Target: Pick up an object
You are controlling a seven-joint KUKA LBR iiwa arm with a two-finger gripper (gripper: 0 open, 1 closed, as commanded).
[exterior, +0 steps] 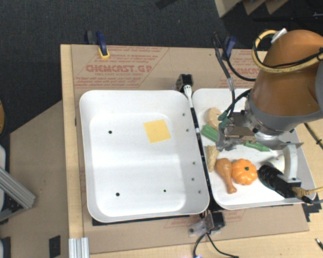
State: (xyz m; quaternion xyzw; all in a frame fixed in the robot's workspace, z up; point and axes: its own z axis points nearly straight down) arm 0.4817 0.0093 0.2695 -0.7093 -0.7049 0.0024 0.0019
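Observation:
My gripper point(224, 137) hangs low over the middle of the right bin point(258, 199), under the arm's orange band. It sits right above a green toy vegetable point(209, 132), whose far end pokes out at the gripper's right. A beige piece point(212, 114) lies just behind it. In front lie a tan chicken drumstick point(226, 173), a small orange pumpkin point(244, 172) and a pale beige piece point(211, 156) by the bin's left wall. The wrist hides whatever lies directly beneath it.
The left bin point(97, 144) holds one flat yellow square slice point(157, 130) near its back middle. The two bins touch along a shared rim point(198, 144). Cables run behind the right bin. Cardboard surrounds both bins.

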